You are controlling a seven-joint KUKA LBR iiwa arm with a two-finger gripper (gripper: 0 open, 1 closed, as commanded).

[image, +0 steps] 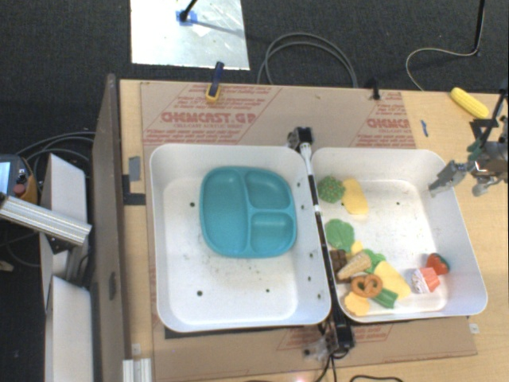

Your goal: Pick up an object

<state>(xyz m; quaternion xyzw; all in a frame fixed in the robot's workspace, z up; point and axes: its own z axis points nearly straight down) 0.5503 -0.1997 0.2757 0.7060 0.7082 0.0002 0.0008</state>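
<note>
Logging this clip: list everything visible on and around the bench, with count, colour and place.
bins: 2, white, side by side on the bench
divided plate: 1, teal, in the left bin
toy food pieces: a cluster, green, yellow, brown and red, in the right bin, mostly along its left and near sides
pretzel: 1, brown, near front of the right bin
corn cob: 1, yellow, on the bench beyond the right bin
clamp: 1, yellow and blue, bench's far edge
gripper: 1, grey metal, over the right bin's far right corner, holding nothing visible

The bench [238,106] (cardboard-topped) bears two white bins [183,293], side by side.
</note>
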